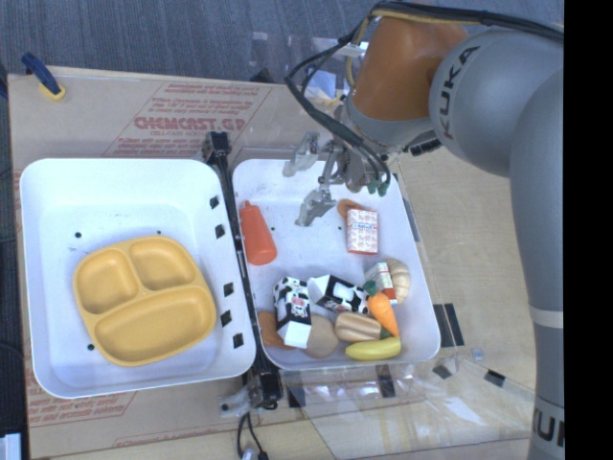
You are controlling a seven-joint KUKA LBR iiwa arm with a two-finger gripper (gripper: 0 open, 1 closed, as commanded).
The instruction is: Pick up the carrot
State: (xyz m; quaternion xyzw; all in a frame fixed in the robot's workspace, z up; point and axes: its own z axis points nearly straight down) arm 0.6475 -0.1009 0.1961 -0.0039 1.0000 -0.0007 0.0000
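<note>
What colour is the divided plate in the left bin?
Yellow. The divided plate shows plainly in the camera view.

The arm [498, 94] ran off the right edge, its base unseen. The wrist hid the right bin's [287, 175] far rim. The gripper [326, 185] blurred against the white floor. The carrot [383, 312] lay partly buried among crowded toys [316, 305], their kinds too small to tell.

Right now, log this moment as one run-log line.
gripper: open, above right bin back | carrot: front pile beside banana, untouched | grasp: not yet
</note>
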